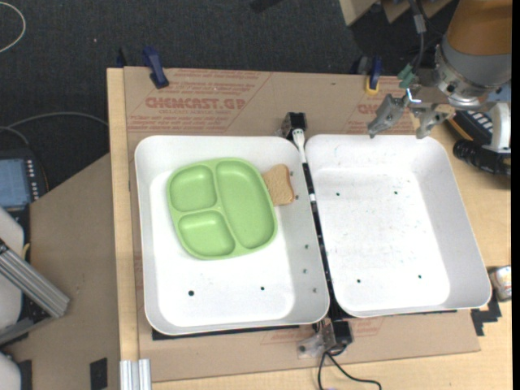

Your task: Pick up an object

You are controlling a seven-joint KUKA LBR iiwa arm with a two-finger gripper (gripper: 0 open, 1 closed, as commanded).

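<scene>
While the gripper (410,114) hangs over the far rim of the right white plastic bin (455,210), its two fingers spread apart and holding nothing, the pale green three-compartment plastic tray (221,208) lies in the left white bin (162,283). A small tan cracker-like square (279,184) touches the tray's right edge, so both things lie well to the gripper's left and nearer the camera.

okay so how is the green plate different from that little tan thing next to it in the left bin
The green plate is much larger than the tan block. The plate is bright green with three compartments; the block is plain tan and roughly rectangular. The plate sits mid-bin, while the block lies at its upper-right rim, near the bin wall. Both lie in the left bin.
</scene>
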